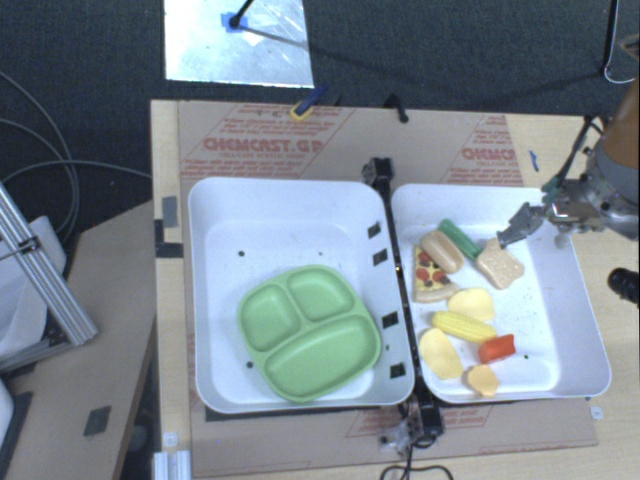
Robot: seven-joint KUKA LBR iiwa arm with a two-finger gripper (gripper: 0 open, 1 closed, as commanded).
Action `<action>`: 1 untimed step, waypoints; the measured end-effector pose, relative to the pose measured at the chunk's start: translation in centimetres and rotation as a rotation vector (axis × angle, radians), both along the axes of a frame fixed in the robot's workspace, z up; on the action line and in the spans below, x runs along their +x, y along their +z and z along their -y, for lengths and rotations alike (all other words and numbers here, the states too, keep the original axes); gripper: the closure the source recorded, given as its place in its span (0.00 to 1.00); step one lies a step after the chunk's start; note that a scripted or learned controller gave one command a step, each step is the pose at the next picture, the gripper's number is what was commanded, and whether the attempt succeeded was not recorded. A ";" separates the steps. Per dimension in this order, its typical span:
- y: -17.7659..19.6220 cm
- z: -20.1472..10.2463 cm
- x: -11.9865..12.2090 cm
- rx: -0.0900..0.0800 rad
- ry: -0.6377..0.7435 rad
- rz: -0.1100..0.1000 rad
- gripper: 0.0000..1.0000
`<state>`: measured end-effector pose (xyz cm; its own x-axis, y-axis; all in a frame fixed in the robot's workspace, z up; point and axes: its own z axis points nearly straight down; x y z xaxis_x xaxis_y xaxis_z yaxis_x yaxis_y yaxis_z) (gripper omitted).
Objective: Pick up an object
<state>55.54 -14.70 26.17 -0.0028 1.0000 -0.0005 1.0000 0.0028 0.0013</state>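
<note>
Now my gripper (522,226) hangs over the right bin (575,308), just right of the bread slice (499,266); finger state unclear, nothing visibly held.

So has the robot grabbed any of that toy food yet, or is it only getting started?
Nothing looks picked up yet. The toy food, including the pizza slice, corn cob and bread slice, all lies in the right bin. The green divided plate sits alone in the left bin. The gripper hangs at the right bin's far edge, above the bread slice, with nothing visibly between its fingers. The whole grasp and lift remain.
</note>
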 end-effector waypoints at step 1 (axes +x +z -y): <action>-13.5 -2.3 -2.0 0.004 -0.001 -0.009 0.00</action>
